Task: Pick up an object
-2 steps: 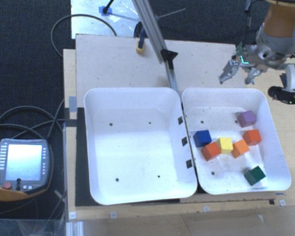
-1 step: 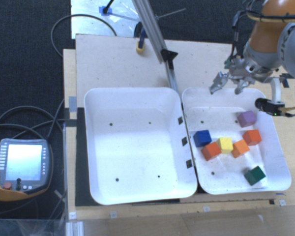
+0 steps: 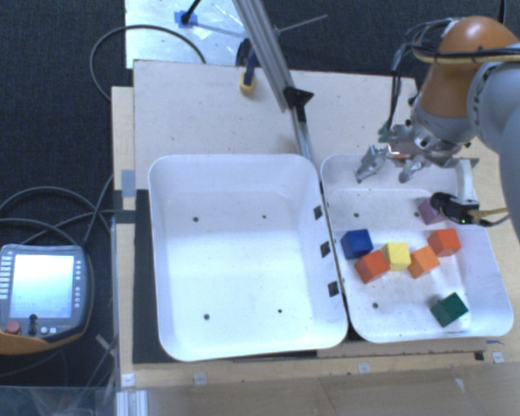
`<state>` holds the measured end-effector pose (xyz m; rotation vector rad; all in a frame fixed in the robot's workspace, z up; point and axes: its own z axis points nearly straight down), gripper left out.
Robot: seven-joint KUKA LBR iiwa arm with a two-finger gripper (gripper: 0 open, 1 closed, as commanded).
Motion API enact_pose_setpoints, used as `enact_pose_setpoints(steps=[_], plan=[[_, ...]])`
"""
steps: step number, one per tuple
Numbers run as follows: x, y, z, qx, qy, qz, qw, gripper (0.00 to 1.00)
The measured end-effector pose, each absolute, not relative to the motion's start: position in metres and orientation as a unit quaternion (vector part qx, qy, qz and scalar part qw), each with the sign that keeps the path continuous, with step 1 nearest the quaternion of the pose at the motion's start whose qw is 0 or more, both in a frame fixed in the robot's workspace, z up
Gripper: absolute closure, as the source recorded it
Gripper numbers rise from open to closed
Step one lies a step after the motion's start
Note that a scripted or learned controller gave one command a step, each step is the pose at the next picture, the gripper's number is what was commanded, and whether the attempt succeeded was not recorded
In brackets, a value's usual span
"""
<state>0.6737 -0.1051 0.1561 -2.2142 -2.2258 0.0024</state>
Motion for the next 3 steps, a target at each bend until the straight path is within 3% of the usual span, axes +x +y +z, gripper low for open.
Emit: enact_pose_setpoints(steps=[1,2,3], plan=[[0.67,-0.102,0.095,-0.705,-0.709,0.0011,0.001,0.0],[0.673,-0.103,0.11,-0.705,-0.709,-0.0017,-0.002,1.0],[0.679,-0.112,0.162,-0.706,-0.708,-0.0023,-0.004,1.0]])
